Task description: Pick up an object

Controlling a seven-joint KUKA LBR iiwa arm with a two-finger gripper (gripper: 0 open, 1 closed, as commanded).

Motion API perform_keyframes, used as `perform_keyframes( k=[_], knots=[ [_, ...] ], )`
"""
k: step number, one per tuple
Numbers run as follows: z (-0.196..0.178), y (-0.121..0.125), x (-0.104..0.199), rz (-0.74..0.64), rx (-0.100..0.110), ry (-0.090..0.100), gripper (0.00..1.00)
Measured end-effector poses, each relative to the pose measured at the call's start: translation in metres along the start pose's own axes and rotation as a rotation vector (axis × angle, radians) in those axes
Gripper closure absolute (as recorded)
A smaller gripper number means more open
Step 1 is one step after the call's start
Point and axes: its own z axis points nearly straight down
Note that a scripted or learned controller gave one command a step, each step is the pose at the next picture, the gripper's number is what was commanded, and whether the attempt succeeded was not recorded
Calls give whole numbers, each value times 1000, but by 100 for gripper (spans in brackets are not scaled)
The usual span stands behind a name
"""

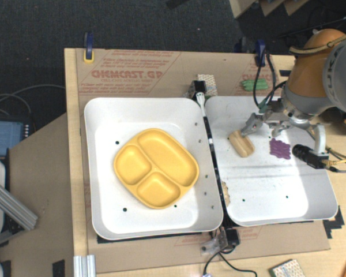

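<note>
In the right bin [277, 203] a tan wooden block [241, 143] lies near the left wall. A small purple object [280, 149] lies to its right. My gripper [265, 127] hangs over the bin's far part, just above and between the two. Its fingers are spread open, one [251, 124] toward the tan block and the other [278, 130] over the purple object's top edge. Nothing sits between them.
A yellow divided plate [155, 167] fills the middle of the left bin [101, 137]. A green item [254, 85] lies on the bench behind the right bin. The arm's grey and orange body [317, 74] looms over the right bin's far right corner.
</note>
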Motion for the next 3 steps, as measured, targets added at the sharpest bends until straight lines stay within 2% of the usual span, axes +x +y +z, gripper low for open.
perform_keyframes(
  k=[1,2,3],
  knots=[
    [30,-17,24,1,-12,-2,0],
    [27,36,32,-2,-21,-3,0],
    [30,47,32,-5,8,3,0]
  ],
)
